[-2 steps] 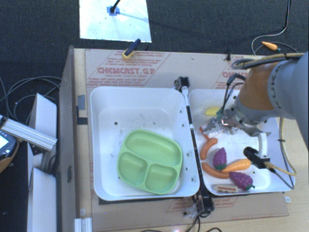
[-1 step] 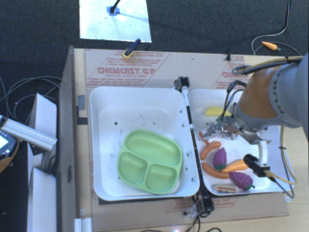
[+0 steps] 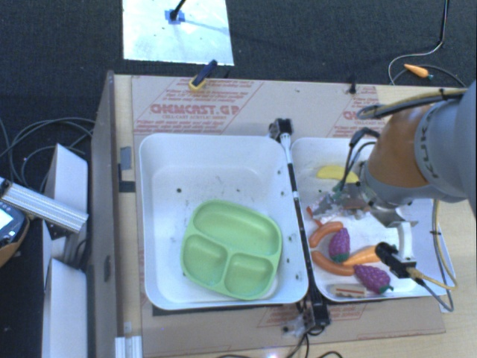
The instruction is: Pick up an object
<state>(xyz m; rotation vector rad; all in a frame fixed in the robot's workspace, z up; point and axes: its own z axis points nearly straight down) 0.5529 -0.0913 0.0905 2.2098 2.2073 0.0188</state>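
Inside the right bin (image 3: 417,293), at about five o'clock from the green divided plate (image 3: 232,249), you see toy food heaped together: two purple grape bunches (image 3: 339,243), an orange carrot (image 3: 360,256) and orange sausages (image 3: 326,233). Your nearest grape bunch is knobbly and oval, its long axis running twelve to six o'clock. Your gripper (image 3: 341,198) hangs at its twelve o'clock beside a yellow piece (image 3: 333,172); whether it is spread or pinched you cannot tell.

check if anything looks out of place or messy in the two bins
Nothing looks spilled or damaged. The green divided plate lies flat but turned askew in the left bin. In the right bin, toy food is jumbled together: two purple grape bunches and orange pieces overlapping near the gripper.
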